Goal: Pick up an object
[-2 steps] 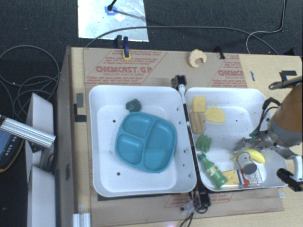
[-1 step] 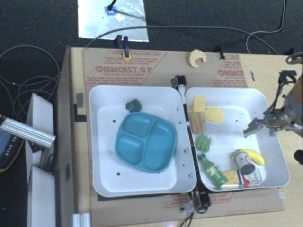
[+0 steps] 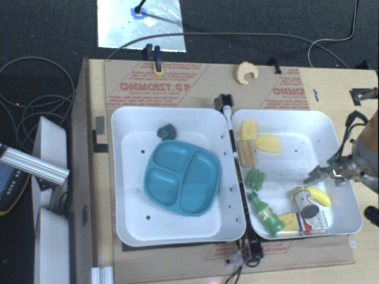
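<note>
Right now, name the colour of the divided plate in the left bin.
The divided plate is teal blue; camera view.

Cardboard-topped bench [image 3: 195,83] — left white bin [image 3: 120,176], right white bin [image 3: 296,116], tan croissant [image 3: 246,73]

1. Arm [image 3: 364,158]: a grey casing, smooth and rounded, with a dull sheen along its upper side.
2. Band [image 3: 370,134]: an orange-tan ring about the arm above the wrist, plain and unmarked.
3. Cable [image 3: 350,123]: a thin dark lead, bent in a loop just beside the band.
4. Wrist end [image 3: 334,171]: thin, angular parts of bare silvery metal, with a small reddish spot among them; finer detail is too blurred to tell.
</note>
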### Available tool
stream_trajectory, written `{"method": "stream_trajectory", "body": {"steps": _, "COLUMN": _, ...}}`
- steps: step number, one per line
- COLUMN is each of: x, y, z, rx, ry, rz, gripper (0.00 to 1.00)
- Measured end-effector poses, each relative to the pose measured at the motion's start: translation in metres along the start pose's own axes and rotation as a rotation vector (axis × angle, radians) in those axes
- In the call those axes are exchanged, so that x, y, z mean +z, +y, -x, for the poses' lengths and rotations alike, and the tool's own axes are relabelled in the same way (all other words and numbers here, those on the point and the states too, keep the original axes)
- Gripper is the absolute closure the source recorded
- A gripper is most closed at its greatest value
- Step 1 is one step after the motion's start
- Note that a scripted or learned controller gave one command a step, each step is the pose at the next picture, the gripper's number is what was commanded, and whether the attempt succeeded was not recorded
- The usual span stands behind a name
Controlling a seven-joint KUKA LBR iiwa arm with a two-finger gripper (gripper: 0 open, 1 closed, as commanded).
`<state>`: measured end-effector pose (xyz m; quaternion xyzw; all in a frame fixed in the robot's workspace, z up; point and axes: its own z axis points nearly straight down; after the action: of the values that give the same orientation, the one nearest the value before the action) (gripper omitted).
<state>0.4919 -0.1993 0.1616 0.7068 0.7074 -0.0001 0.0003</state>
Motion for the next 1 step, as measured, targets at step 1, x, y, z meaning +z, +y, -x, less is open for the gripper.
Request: {"method": "stream_trajectory", "body": {"steps": 1, "x": 0.0772, "y": 0.0162, "z": -0.0124, "rx": -0.001, "ry": 0.0, "rz": 0.002, "gripper": 0.0}}
